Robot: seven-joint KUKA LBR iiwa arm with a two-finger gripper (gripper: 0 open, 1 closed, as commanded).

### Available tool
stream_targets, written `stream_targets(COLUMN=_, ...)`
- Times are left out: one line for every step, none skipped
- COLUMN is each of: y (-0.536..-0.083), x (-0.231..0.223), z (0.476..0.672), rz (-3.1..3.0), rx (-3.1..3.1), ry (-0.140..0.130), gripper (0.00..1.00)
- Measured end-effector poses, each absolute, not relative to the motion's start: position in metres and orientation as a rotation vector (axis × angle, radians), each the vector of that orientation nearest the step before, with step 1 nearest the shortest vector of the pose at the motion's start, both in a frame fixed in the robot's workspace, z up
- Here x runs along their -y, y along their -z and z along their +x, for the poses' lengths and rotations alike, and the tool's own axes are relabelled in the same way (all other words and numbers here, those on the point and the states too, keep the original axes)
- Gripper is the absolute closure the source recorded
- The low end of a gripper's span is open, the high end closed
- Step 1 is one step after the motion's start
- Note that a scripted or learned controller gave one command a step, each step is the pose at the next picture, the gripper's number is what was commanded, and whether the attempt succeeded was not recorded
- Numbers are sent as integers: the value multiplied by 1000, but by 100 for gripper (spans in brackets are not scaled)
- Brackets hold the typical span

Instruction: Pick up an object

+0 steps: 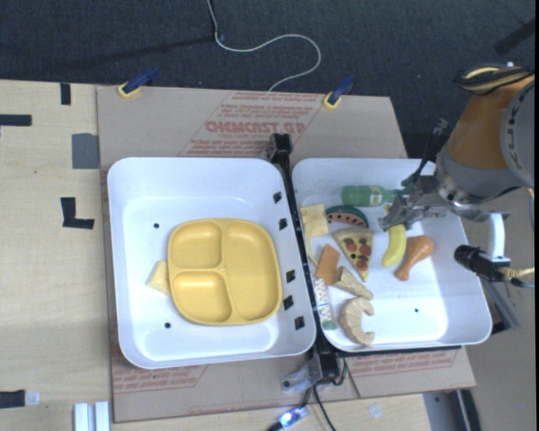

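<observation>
In the camera view, the gripper (pixel 402 206) is seen low over the right bin (pixel 449 326), just above the banana (pixel 393 245); whether anything is clasped cannot be told. The banana is judged light, stiff and smooth, best pinched across its middle.

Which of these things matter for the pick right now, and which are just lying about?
In play: pincer, banana, green bottle, chicken drumstick, pizza slice, watermelon slice, croissant.

Lying about: yellow divided plate, left bin, cable, clamps.
</observation>
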State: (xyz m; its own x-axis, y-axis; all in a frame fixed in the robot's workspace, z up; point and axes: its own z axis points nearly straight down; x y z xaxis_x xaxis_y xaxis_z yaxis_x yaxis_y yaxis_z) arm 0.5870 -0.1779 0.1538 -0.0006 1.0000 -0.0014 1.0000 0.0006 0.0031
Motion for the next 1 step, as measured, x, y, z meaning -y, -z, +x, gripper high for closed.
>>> stream_targets(y=-199, x=170, z=589, rz=2217, rx=-2223, ry=-3, gripper=100)
